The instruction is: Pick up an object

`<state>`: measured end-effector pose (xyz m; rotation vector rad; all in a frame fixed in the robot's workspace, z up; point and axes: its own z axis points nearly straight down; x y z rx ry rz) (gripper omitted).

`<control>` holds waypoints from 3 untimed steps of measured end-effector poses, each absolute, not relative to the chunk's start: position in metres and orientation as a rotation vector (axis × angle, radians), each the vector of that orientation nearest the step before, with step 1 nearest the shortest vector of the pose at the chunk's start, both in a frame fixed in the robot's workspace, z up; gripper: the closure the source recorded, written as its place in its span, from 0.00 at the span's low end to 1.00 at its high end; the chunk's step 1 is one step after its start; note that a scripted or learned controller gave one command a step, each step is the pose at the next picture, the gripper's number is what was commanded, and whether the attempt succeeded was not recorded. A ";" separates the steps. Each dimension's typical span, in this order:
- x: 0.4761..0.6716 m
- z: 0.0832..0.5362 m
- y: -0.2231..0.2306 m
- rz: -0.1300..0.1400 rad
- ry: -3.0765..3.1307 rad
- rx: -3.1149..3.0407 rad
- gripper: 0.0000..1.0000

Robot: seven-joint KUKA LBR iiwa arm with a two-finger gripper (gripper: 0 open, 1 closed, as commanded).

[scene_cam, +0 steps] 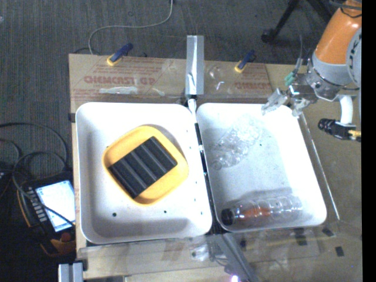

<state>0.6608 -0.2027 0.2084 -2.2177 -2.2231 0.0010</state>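
Down front, a clear plastic bottle (261, 210) lies on its side along the right bin's (314, 175) near wall. Left bin (88, 157): a yellow tray with black ridges (145, 163), mid-floor. Far right, the tool (286, 98) hovers over the right bin's far corner, grip impossible to read.

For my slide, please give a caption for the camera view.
Gripper above right bin's far corner; plastic bottle inside; yellow tray in left bin.

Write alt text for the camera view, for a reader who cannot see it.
A robot arm's gripper hovers over the far right corner of the right bin, which holds a clear plastic bottle and a crumpled clear wrapper. The left bin holds a yellow tray with a black ridged insert.
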 end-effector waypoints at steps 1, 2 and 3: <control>0.571 0.198 -0.139 0.002 -2.267 -2.173 0.00; 0.571 0.198 -0.139 0.002 -2.267 -2.173 0.00; 0.608 0.102 -0.112 -0.013 -2.364 -2.094 0.00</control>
